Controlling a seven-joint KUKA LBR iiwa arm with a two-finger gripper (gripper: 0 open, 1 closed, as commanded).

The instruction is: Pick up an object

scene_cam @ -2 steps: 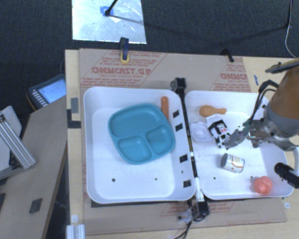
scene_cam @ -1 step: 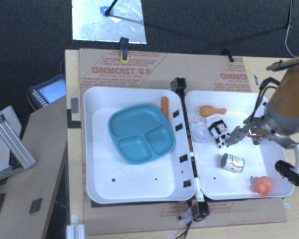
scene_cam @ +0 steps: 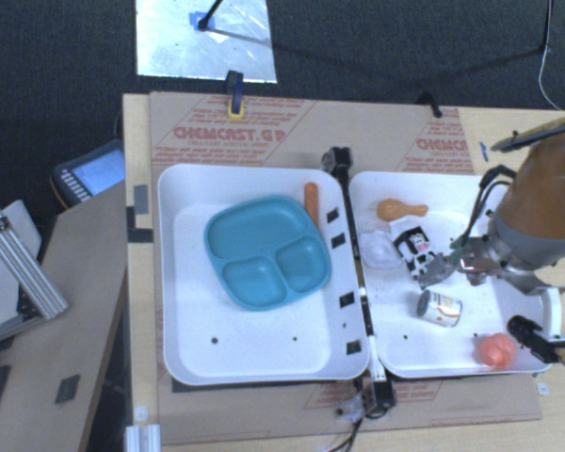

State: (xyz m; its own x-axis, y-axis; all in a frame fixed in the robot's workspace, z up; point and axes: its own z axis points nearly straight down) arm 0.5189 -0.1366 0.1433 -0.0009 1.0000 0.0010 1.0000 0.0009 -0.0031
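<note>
The right bin [scene_cam: 508,370] holds several items. An orange drumstick-shaped toy [scene_cam: 398,209] lies near its back wall. A clear plastic piece [scene_cam: 377,250] sits beside a black-and-white object [scene_cam: 411,244]. Toward the front are a silver can [scene_cam: 440,306] on its side and a pink round object [scene_cam: 495,349] near the front rim. My gripper [scene_cam: 437,269] hangs low in this bin, just right of the black-and-white object and above the can. It may be touching the black-and-white object, but nothing can be seen held in it.
The left bin [scene_cam: 184,347] holds a blue divided plate [scene_cam: 266,251] and a thin orange stick [scene_cam: 311,201] against the middle wall. A cardboard sheet [scene_cam: 264,130] lies under both bins. The arm [scene_cam: 546,205] covers the right bin's right side.
</note>
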